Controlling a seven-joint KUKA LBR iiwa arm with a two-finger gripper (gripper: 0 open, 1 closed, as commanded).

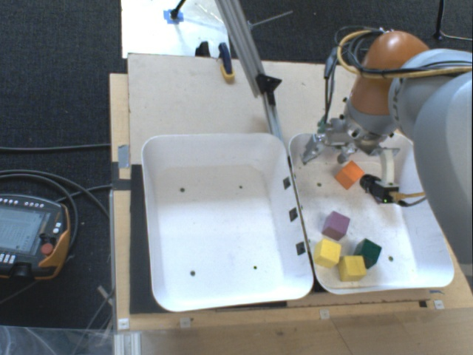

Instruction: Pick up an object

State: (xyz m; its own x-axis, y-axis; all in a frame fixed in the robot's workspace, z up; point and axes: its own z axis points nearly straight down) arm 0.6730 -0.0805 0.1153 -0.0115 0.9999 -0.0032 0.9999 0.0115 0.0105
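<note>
Jaws (326, 148) look spread apart (nothing between them), orange block (349, 174) just below-right, not touching.

Five coloured blocks (341, 237), right bin (436, 265)

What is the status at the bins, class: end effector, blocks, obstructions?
End effector over right bin, far end. Orange block just beside it, not gripped. Purple block, two yellow blocks, green block clustered nearer front.
</note>
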